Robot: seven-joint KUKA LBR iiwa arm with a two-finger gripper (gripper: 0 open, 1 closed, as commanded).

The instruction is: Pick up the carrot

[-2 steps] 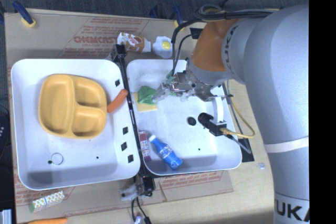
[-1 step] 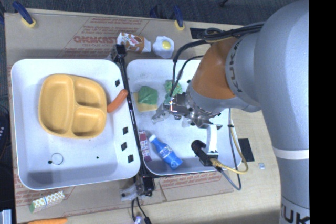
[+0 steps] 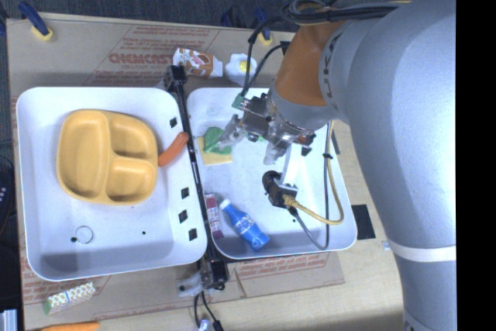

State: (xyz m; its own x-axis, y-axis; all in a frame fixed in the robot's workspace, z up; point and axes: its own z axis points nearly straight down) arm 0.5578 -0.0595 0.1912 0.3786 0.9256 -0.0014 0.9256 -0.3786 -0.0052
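Orange against white, the carrot (image 3: 173, 149) lies in the left bin (image 3: 31, 167), just beside the yellow tray (image 3: 105, 155). The gripper (image 3: 232, 132) hovers over the right bin (image 3: 310, 232) near a green-yellow sponge (image 3: 215, 143); whether its jaws are spread I cannot tell. Reaching seems unfinished: next it must cross leftward over the divider and descend.

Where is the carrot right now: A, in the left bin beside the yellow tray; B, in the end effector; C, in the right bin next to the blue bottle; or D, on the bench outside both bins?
A: the carrot lies in the left bin, against the yellow tray.
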